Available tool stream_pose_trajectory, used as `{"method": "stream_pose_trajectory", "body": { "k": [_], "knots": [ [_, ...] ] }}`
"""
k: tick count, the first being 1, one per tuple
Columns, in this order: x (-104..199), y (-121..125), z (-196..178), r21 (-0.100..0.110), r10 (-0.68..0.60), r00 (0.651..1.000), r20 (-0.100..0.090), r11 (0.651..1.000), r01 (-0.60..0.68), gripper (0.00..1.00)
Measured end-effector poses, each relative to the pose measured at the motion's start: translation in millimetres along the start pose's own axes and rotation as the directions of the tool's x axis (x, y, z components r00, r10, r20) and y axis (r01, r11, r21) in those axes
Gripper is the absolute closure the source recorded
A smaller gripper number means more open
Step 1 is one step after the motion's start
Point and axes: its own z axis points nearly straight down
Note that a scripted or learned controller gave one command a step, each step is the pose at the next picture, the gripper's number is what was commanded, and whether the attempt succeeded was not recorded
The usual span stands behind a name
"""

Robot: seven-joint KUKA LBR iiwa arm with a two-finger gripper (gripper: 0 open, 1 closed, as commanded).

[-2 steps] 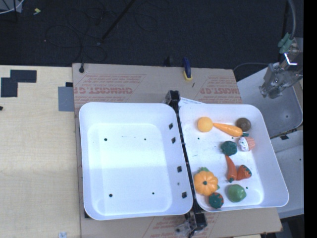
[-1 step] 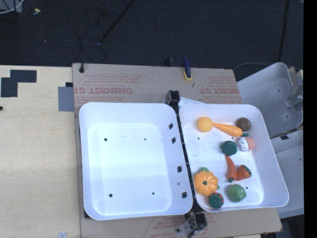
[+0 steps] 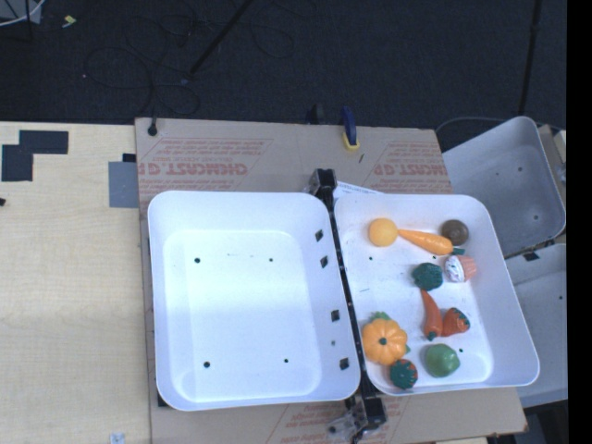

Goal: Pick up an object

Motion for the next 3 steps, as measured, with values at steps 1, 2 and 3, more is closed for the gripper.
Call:
{"method": "stream_pose_trajectory", "body": {
  "k": [1,2,3],
  "knots": [
    [-54.0,-26.3,0.4,0.001,0.002,1.0,-0.001,1.0,-0.002,1.0],
    [-75.7,33.0,0.9,0.0,-0.003,1.0,-0.001,1.0,0.003,1.0],
    [-65.4,-25.9,-1.5,-0.001,0.002,1.0,-0.003,1.0,-0.002,1.0]
  ]
}}
